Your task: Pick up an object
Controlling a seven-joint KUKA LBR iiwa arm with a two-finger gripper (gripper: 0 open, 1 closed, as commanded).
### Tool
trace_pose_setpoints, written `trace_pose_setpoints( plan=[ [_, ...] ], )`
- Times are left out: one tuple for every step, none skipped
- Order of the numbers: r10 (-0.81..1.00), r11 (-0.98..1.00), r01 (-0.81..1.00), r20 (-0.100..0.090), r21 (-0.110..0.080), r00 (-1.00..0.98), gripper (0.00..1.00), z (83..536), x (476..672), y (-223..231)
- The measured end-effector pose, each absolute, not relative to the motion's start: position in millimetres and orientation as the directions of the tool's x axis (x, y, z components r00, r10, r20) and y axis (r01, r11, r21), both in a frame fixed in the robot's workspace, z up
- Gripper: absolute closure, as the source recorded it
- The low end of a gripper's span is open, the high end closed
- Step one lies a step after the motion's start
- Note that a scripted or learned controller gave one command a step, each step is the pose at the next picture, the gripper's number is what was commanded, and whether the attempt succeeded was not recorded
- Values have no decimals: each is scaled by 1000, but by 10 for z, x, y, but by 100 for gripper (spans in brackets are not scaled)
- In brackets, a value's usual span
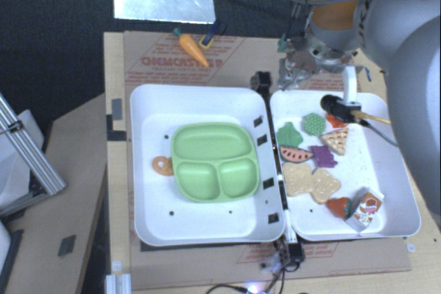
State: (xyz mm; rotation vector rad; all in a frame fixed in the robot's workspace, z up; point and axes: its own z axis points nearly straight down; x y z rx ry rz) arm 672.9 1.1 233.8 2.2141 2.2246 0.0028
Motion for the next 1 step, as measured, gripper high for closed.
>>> trace_pose_setpoints(
  plan=[
    [1000, 3, 1000, -1, 2, -3, 100, 2145, 6701, 12]
  ],
)
